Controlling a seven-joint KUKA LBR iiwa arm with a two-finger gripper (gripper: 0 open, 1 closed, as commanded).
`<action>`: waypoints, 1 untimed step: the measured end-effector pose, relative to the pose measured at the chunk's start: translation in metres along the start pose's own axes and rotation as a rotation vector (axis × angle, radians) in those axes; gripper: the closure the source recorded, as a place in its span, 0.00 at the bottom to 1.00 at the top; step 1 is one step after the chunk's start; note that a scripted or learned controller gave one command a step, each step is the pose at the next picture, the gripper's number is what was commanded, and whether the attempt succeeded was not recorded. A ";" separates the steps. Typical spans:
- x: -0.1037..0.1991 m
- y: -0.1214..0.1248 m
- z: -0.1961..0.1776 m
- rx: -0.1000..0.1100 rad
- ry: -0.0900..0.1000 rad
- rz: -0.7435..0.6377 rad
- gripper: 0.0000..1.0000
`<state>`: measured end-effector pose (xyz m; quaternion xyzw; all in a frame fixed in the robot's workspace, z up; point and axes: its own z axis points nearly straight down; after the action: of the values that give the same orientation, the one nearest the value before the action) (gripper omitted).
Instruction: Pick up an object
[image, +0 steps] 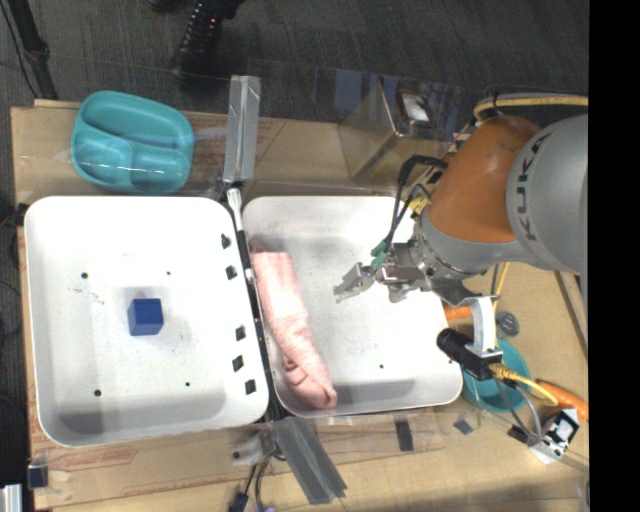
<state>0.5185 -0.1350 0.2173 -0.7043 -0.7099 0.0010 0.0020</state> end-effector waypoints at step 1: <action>0.041 0.048 0.124 -0.006 -0.002 -0.075 0.00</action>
<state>0.5652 -0.0939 0.0932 -0.6770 -0.7360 -0.0004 -0.0010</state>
